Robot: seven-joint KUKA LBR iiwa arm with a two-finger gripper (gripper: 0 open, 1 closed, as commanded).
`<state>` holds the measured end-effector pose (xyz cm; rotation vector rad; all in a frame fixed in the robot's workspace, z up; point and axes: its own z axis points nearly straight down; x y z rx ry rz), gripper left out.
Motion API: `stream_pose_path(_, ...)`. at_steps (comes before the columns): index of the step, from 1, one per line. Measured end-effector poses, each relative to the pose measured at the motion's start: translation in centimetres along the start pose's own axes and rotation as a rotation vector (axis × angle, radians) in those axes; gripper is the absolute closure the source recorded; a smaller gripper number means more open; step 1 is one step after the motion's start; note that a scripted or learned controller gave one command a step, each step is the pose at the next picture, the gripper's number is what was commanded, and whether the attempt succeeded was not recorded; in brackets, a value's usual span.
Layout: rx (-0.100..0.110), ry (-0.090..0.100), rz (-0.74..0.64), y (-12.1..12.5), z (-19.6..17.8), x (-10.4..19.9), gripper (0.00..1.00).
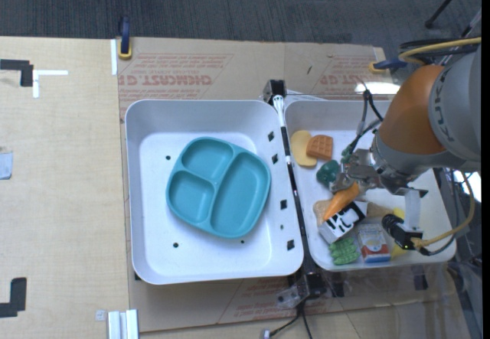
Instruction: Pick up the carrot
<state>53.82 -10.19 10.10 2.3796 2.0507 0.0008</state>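
Note:
The orange carrot lies at a slant in the right bin, on top of a black-and-white box. My gripper hangs directly over the carrot's upper right end and seems to touch it. The wrist hides where the two meet, so a hold on the carrot is unclear. The arm with its orange band reaches in from the right over this bin.
Around the carrot sit a dark green round item, a waffle piece, a yellow piece, a green item and a small packet. A teal divided plate lies in the left bin.

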Motion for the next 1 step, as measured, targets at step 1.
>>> stream_pose_path(1,0.002,-0.002,0.116,2.65,-9.03,10.33,1.00)
